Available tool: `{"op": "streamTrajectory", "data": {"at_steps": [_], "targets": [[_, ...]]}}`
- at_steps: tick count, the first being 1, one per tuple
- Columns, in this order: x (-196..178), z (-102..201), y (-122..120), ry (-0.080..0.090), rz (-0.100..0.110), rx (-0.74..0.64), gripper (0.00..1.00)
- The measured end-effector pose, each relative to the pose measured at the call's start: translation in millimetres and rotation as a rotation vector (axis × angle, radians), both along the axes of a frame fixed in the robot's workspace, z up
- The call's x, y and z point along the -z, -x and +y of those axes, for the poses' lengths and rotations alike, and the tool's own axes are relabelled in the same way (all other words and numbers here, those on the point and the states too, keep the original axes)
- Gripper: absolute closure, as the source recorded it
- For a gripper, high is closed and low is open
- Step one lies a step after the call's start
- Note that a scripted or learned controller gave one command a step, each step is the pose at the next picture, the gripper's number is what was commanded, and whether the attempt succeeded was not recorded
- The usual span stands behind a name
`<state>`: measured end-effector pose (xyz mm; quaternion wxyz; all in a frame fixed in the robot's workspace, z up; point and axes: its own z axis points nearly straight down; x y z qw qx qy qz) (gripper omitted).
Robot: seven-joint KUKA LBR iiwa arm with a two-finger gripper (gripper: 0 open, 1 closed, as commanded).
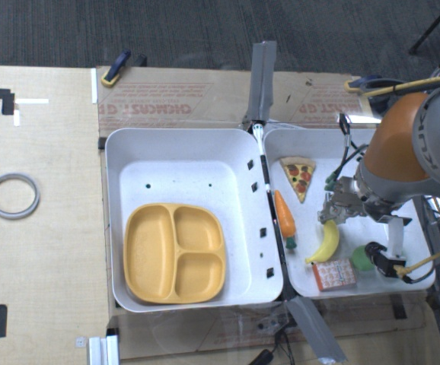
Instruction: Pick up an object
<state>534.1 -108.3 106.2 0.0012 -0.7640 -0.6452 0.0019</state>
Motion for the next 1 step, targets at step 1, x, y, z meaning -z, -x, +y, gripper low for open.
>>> {"op": "streamTrajectory", "data": {"at_steps": [1], "targets": [[-113.2,29.1,-6.3,0.001,-0.003,-0.137,1.00]]}}
